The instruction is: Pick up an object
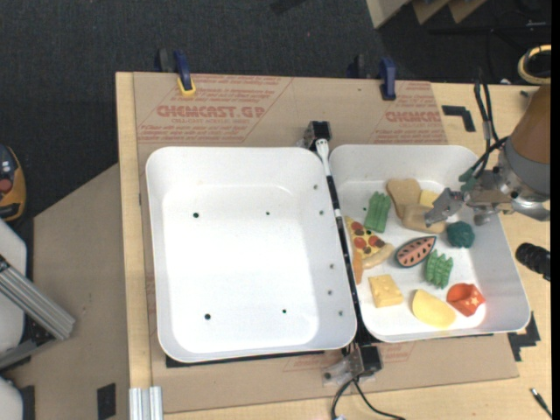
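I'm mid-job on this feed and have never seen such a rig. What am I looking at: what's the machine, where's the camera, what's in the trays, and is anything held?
One fixed camera looks down at a slant on a bench with two shallow white bins. The arm is a grey robot reaching in from the right; its end effector hangs over the right bin. That bin holds toy food: a green piece, a tan piece, a pizza slice, a watermelon slice, a teal lump, a yellow block, a lemon-yellow piece and a red piece. I see nothing between its fingers.
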You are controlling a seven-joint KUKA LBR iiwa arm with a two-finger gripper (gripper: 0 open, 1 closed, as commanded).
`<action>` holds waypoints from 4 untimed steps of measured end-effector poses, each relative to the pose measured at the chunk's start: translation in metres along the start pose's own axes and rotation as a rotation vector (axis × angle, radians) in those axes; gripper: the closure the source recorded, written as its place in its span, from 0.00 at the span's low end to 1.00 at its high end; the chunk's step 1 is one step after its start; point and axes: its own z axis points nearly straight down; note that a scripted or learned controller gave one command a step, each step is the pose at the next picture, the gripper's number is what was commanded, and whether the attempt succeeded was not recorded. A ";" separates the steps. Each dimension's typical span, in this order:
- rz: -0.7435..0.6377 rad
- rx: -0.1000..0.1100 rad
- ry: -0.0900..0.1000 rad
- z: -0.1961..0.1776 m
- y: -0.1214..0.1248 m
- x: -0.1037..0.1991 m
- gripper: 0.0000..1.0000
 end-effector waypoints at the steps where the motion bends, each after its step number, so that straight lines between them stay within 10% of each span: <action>1: -0.003 0.004 0.002 0.114 0.022 0.029 0.00; 2: 0.012 -0.031 -0.030 0.103 -0.018 0.060 0.00; 3: 0.003 0.000 -0.001 0.108 -0.042 0.033 0.00; 4: 0.001 -0.002 -0.001 0.098 -0.041 0.035 1.00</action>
